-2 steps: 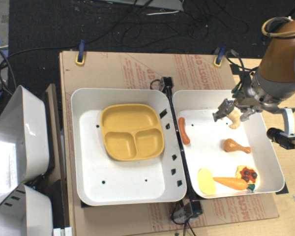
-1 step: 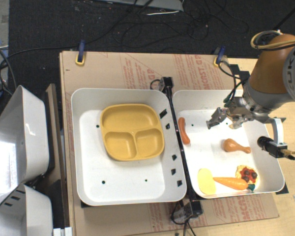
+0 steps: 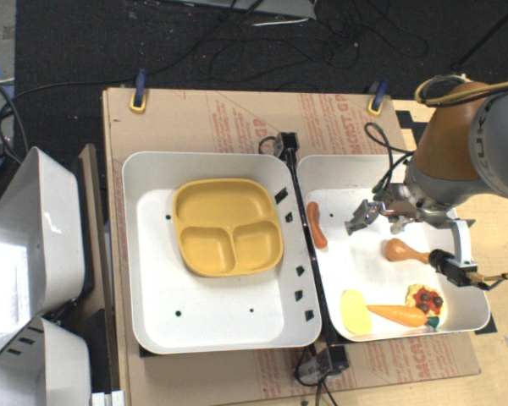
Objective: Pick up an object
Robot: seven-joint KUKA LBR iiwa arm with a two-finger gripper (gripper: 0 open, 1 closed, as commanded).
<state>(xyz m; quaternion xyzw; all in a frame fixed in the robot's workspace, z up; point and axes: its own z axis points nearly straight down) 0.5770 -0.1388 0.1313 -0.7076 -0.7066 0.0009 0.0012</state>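
The right bin (image 3: 339, 172) holds several toy foods. An orange-red sausage (image 3: 317, 225) lies by its left wall. A brown drumstick (image 3: 404, 251) lies mid-right. Along the front are a pale yellow piece (image 3: 354, 310), an orange carrot (image 3: 398, 315) and a small pizza slice (image 3: 425, 299). My gripper (image 3: 378, 223) hovers over the bin's upper middle, just above and left of the drumstick and right of the sausage. It looks open, with nothing between its fingers.
The left bin (image 3: 152, 311) holds a yellow divided plate (image 3: 229, 227). A black divider with clips (image 3: 300, 227) runs between the bins. The arm's orange band (image 3: 449, 138) and a cabled fitting (image 3: 457, 269) overhang the right bin's right side.
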